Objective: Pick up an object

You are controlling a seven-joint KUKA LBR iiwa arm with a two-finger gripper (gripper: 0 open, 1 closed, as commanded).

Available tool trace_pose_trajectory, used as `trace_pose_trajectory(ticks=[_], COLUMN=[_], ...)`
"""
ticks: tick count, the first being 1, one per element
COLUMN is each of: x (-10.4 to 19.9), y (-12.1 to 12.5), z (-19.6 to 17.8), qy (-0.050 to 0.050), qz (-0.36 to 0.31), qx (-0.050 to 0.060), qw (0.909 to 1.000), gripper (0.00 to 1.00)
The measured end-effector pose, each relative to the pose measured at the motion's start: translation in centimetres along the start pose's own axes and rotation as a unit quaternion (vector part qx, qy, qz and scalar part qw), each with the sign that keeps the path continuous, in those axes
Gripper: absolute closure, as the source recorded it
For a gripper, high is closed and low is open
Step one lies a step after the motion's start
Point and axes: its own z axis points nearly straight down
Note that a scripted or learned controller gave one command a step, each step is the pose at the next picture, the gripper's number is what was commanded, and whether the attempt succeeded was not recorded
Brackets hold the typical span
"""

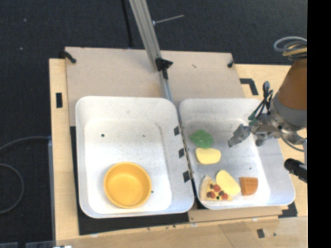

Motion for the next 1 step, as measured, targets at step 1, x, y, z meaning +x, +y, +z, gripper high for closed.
trace_pose_trajectory(ticks=[1], x=[-0.03], y=[0.00], z=[0.00], qy=[0.000], qz=[0.001], qx=[0.000], qw=[1.0000], gripper=[0.00])
